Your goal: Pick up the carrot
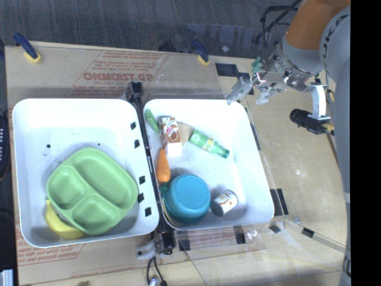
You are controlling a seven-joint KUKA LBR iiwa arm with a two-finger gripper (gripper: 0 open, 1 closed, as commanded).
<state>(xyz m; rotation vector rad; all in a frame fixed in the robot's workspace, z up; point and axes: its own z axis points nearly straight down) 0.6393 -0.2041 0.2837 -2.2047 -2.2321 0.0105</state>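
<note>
The carrot (162, 165) lies in the right bin (257, 159), against its left wall, between a small carton (171, 136) and a blue bowl (187, 198). The claw (241, 92) hangs above the bin's far right corner, well apart from the carrot, fingers spread and holding nothing. This looks like the approach step: next it must travel across to the carrot and descend into the narrow space beside the bowl.

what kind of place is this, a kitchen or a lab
Most likely a robot lab bench, not a kitchen: toy food like the carrot sits in a white bin clamped to a board, with the gripper overhead.
</note>
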